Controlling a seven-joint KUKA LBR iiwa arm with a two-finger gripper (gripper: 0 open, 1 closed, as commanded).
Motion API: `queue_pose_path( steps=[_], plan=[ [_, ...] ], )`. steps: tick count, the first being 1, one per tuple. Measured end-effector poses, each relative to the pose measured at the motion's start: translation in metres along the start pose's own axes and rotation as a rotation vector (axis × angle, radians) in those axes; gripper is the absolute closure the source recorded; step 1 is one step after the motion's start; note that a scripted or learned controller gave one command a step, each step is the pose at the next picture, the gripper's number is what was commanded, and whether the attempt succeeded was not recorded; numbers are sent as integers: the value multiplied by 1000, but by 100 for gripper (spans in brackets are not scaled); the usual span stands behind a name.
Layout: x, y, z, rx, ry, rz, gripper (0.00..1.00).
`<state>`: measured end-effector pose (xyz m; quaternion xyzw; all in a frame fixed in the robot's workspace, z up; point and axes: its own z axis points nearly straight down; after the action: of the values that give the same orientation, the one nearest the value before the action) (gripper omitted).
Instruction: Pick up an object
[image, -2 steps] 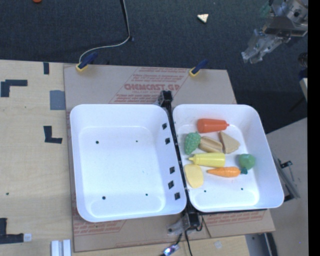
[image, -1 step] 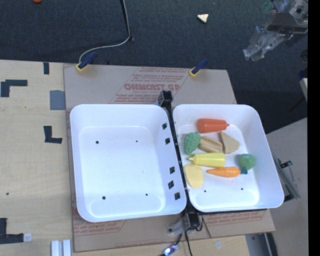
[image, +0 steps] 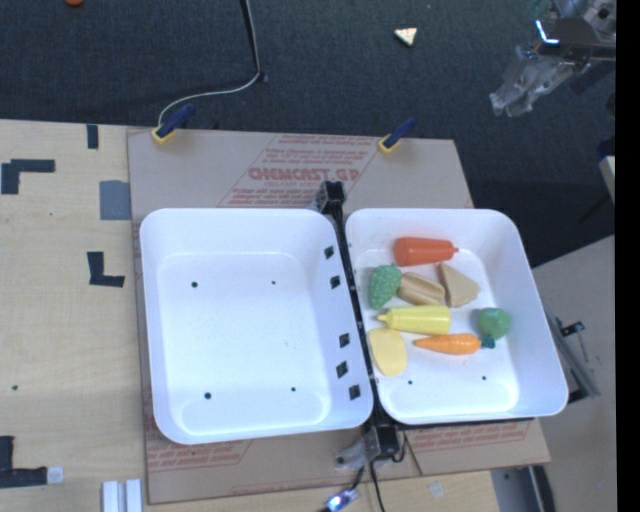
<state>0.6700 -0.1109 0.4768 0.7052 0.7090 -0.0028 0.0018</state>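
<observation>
Dark carpet surrounds a bench carrying a cardboard sheet (image: 300, 170) and two white bins. Toy foods cluster in the right bin (image: 530, 300): a red-orange piece (image: 425, 250) nearest its far wall, a broccoli floret (image: 384, 286) against the dividing edge, bread pieces (image: 440, 288), a yellow corn cob (image: 414, 320), a carrot (image: 448, 345), a green piece (image: 492, 322) toward the right wall and a pale yellow piece (image: 387, 352). The gripper (image: 520, 88) hangs well beyond the bin's far right corner, over carpet; its opening cannot be told, and nothing is seen held. Judged risk: the pieces touch or nearly touch, so a descent may strike two at once or pinch a rounded one so that it slips aside.
</observation>
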Motion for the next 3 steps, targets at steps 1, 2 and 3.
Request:
queue_pose_path(
  steps=[1, 2, 3],
  plan=[
    [0, 0, -10, 0, -1, -1, 100],
    [1, 1, -20, 0, -2, -2, 100],
    [2, 1, -30, 0, -4, -3, 100]
  ],
)
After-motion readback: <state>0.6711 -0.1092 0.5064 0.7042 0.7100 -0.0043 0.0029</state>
